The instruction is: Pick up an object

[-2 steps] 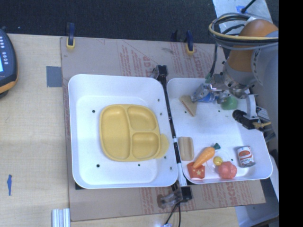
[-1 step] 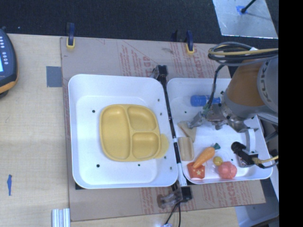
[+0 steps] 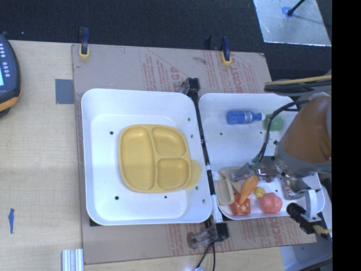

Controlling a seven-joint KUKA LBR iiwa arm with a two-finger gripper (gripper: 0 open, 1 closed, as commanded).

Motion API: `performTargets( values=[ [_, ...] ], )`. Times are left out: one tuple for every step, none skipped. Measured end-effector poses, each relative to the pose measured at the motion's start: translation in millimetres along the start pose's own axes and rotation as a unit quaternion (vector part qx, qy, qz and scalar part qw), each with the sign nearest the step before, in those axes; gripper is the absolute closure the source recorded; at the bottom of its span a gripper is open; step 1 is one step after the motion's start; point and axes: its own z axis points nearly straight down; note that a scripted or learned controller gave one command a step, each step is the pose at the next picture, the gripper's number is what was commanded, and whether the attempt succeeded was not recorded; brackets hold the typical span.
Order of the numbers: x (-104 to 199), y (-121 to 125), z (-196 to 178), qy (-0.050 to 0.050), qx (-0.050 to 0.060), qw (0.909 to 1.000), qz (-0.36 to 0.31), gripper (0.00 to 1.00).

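Observation:
The right bin [image 3: 242,137] holds several small objects. A blue bottle [image 3: 243,117] lies near its far side, with a green item [image 3: 274,123] just right of it. At the near edge lie an orange carrot [image 3: 247,189], a red piece [image 3: 241,207], a small yellow ball [image 3: 259,193], a pink-red round fruit [image 3: 271,203] and a beige slab [image 3: 225,191]. My gripper [image 3: 250,173] hangs low over the near half of this bin, right above the carrot's top end. Nothing visibly rests in it.
The left bin [image 3: 101,151] holds a yellow divided plate [image 3: 156,157]. The arm's orange band [image 3: 309,131] and grey wrist cover the right bin's right side. A black cable [image 3: 266,137] loops down to the gripper. A clamp and black divider [image 3: 198,134] sit between the bins.

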Motion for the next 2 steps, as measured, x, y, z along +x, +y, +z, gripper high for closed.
performTargets(
  values=[
    [0.4,3.0,-11.0,0.0,0.0,1.0,-0.003,1.0],
    [81.2,85.6,-99.1,0.003,0.001,1.0,-0.008,1.0]
  ],
)
